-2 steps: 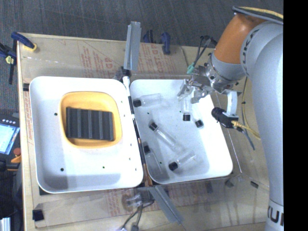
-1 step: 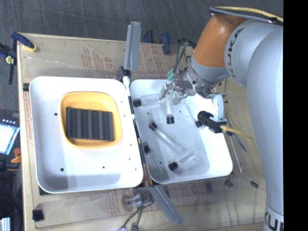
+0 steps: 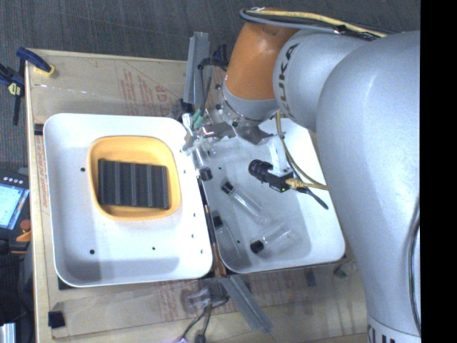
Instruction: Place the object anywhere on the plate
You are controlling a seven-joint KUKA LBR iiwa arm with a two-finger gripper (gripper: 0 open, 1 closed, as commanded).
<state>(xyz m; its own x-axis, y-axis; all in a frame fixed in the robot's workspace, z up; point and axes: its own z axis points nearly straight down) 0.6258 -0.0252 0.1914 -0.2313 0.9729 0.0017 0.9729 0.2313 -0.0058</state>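
White plastic, both bins. The left bin (image 3: 64, 191) holds your yellow plate (image 3: 132, 146), which sits toward 11 o'clock in it and has a dark ridged panel (image 3: 134, 184) across its middle. Nothing is lying on that plate.

The right bin (image 3: 321, 227) is where the loose stuff is. There's a clear tube with a black cap (image 3: 241, 199) about dead centre, and a second clear piece with a black end (image 3: 271, 236) down toward 6 o'clock. Both lie flat on the bin floor, well apart from the plate. They're see-through and small, so you can't make out their exact shape.

The gripper (image 3: 198, 134) is down at the 10 o'clock corner of the right bin, right by the wall between the two bins. Whether it's clamped on anything or slack, you can't tell from this angle. The grey arm (image 3: 357, 120) with its orange band (image 3: 257, 63) covers the whole 3 o'clock side.

The counter (image 3: 107, 81) is brown board with faded red printing, showing around the bins at 12 and 6 o'clock. A blue clamp (image 3: 34, 58) grips its 10 o'clock corner, and a small lit screen (image 3: 8, 204) sits off the 9 o'clock edge. Beyond the counter at 12 o'clock you've got dark grey carpet floor (image 3: 107, 13).
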